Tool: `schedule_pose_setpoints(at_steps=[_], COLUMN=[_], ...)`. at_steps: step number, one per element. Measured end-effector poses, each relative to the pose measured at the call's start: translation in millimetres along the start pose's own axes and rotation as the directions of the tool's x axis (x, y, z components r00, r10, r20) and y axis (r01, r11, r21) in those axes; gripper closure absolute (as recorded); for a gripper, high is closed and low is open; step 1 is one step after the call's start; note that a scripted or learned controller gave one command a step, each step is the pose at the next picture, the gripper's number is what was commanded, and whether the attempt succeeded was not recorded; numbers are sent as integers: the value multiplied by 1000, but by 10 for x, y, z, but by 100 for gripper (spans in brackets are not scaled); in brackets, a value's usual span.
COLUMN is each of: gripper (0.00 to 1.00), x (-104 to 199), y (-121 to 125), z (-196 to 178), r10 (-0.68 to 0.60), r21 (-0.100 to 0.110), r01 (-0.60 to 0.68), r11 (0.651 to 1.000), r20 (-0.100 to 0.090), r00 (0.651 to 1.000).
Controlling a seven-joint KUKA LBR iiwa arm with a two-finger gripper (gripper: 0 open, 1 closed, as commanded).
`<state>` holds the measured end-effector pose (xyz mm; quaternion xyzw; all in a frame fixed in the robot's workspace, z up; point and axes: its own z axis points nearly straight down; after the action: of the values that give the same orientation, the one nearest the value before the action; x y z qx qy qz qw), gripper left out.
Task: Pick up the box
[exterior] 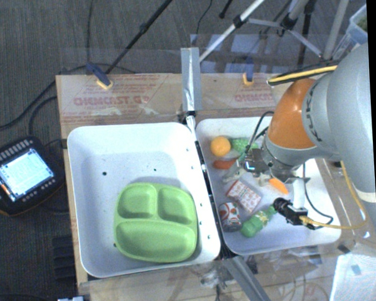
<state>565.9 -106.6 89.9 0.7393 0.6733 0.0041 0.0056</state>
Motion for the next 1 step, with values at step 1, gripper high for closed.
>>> schedule_pose_setpoints(at_steps=[1], gripper=[0], x=[4], y=[-430], z=[-10], r10=[57], r21=[0], r01=[-57], r11=[998], r20=[1], r00=[998])
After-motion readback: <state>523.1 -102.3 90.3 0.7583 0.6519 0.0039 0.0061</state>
